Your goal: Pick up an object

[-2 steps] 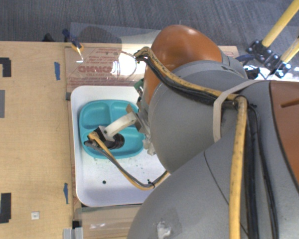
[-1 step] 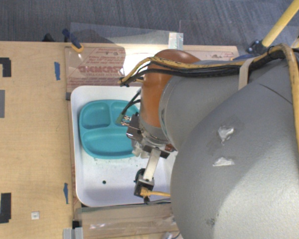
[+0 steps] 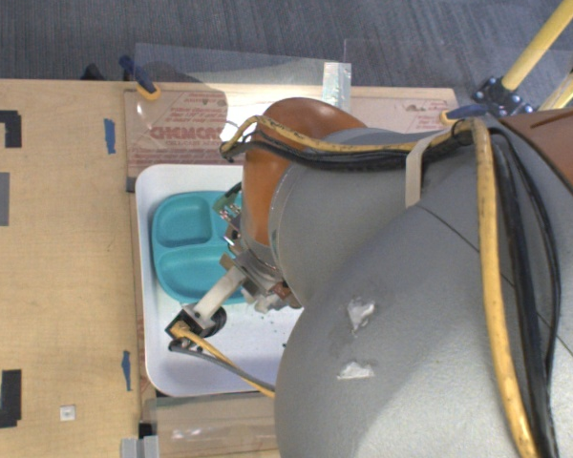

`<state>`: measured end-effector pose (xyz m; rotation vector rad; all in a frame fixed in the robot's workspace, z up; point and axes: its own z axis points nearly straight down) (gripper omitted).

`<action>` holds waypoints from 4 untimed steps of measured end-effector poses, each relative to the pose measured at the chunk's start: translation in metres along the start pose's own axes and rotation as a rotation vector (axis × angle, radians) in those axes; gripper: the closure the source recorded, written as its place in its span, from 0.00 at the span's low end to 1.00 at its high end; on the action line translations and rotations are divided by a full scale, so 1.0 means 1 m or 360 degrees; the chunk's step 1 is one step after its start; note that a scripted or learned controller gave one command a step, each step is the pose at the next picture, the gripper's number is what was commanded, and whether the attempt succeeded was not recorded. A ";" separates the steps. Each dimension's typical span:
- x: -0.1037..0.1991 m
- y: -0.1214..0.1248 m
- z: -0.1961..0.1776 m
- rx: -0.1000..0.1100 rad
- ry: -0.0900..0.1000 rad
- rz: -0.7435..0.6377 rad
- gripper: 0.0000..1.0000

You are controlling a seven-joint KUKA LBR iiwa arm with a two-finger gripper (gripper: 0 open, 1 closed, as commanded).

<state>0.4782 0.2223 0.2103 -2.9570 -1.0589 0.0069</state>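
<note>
Bench seen from above, arm entering from the right. At centre left, a white bin (image 3: 145,256) holds a teal divided tray (image 3: 186,246), the only candidate object visible; it lies flat in the bin's upper left part. The gripper (image 3: 241,256) stands at the tray's right edge, low over the bin. Whether it is wide, narrow or closed on anything cannot be told, nor whether it touches the tray. Probable failures: the tray is broad and shallow, so a grasp anywhere but on a rim or the divider would likely close on nothing. A hold on one edge could let it tilt and slip free, and a descent too far would press it against the bin floor. The arm (image 3: 411,303) covers the tray's right side, the rest of the bin and everything to the frame's right.
</note>
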 end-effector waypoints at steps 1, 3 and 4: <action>0.006 0.002 0.021 -0.0002 0.0004 0.0746 1.00; -0.012 0.017 -0.005 -0.0002 0.0001 0.0650 1.00; 0.002 -0.002 -0.044 -0.0002 0.0004 -0.0240 1.00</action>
